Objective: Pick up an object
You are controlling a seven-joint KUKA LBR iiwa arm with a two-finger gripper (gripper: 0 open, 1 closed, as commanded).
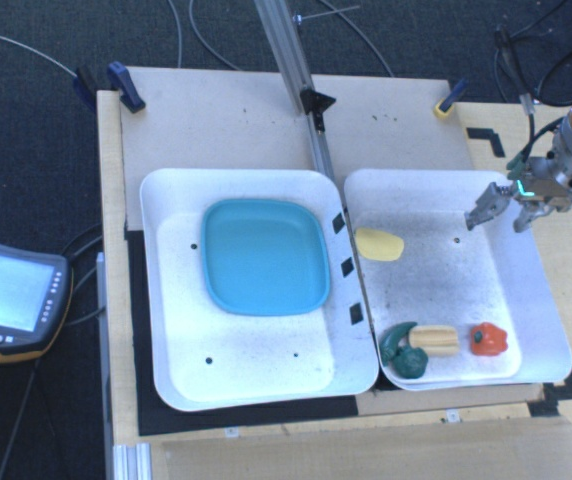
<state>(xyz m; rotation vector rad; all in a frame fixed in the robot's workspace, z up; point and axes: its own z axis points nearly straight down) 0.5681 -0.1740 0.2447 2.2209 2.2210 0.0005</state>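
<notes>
The hand (502, 211), fingers seemingly spread and empty, hangs over the right bin's (551, 313) far edge, well apart from the tomato (487, 339), so a descent would likely close on nothing.

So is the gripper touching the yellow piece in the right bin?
Apart. The camera view shows the gripper over the bin's upper right, with bare bin floor between it and the yellow piece.

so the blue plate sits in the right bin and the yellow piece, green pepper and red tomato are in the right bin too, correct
Not quite: the camera view shows the blue plate in the left bin. The yellow piece, green pepper and red tomato are in the right bin.
</notes>
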